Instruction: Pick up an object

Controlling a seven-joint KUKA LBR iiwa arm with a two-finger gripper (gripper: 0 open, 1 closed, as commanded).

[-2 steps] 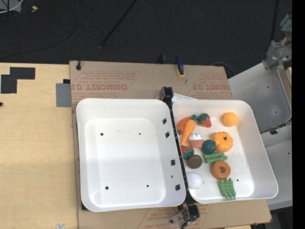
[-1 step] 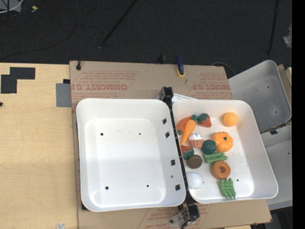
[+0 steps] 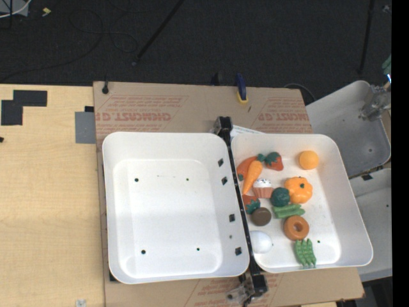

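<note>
End effector [image 3: 376,105] at right edge, grip unreadable; two bins [image 3: 110,203], one donut [image 3: 296,227], one orange ball [image 3: 308,160].

Two bins sat side by side on the surface [image 3: 45,190], touching along their shared middle edge. The left bin [image 3: 121,216] lay beside the right bin [image 3: 348,235], which held a cluster of toy foods. A round fruit [image 3: 308,160] lay toward the far right of that bin, apart from the others. A carrot [image 3: 250,173] rested near the dividing edge, with a pumpkin [image 3: 298,189] to its right. Nearer the front, a doughnut [image 3: 296,228] lay just behind a pea pod [image 3: 305,253], and an egg [image 3: 261,241] sat to their left by the divider.
</note>
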